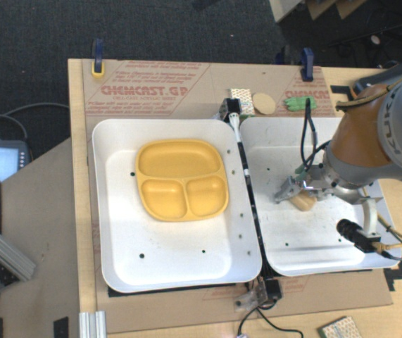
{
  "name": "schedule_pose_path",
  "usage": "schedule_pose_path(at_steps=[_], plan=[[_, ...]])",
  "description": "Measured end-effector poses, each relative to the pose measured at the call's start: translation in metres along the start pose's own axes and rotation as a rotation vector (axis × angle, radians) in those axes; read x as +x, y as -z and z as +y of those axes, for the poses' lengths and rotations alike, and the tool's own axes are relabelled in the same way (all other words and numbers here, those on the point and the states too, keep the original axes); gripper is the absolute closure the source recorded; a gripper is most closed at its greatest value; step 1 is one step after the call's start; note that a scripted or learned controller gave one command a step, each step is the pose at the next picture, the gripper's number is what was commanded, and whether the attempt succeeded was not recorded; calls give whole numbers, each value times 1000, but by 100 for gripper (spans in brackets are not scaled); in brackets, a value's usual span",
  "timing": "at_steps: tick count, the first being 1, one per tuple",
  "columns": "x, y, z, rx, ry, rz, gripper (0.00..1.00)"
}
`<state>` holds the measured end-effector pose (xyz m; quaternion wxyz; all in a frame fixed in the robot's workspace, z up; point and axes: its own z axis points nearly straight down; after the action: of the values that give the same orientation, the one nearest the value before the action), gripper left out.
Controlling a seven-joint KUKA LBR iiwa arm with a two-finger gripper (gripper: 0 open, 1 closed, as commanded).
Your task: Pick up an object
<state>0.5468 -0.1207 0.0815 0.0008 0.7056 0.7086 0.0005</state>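
Observation:
A small tan block (303,203) lies in the right white bin (285,252), near its middle. My gripper (298,189) hangs low over the bin, directly against the block's upper edge, with the grey arm and its orange band (359,136) reaching in from the right. The gripper's metal tip partly covers the block, and I cannot make out whether the block is held. A yellow divided plate (182,178) rests in the left white bin (116,252), far from the gripper.
The raised rims of the two bins meet in a ridge (246,189). On the board behind the bins lie a round tan disc (263,103) and a green piece (299,104). Blue clamps (307,63) hold the board's back edge. Cables trail beside the arm.

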Motion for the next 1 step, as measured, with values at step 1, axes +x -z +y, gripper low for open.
schedule_pose_path(at_steps=[1], plan=[[-2,13,-1,-1,-5,-1,100]])
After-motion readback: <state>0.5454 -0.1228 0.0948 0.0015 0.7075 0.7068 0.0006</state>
